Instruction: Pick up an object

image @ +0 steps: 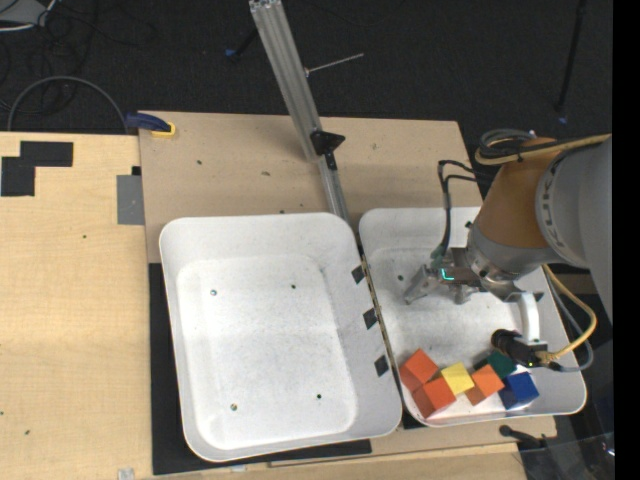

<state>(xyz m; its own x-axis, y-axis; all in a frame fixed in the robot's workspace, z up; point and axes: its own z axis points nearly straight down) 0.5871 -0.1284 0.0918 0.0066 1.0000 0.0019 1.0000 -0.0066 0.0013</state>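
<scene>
The gripper (pixel 418 286) is hanging low over the middle of the right bin (pixel 400 230), its fingers pointing left with nothing between them; whether they are spread or pressed together I cannot tell. The blocks are lying well apart from it, clustered in the near right corner of that bin: a red block (pixel 419 366) and another red block (pixel 436 396), a yellow block (pixel 458 379), an orange block (pixel 487 380), a green block (pixel 503 363) and a blue block (pixel 520 389). The left bin (pixel 200 238) is sitting beside it on the worktop (pixel 230 163).
</scene>
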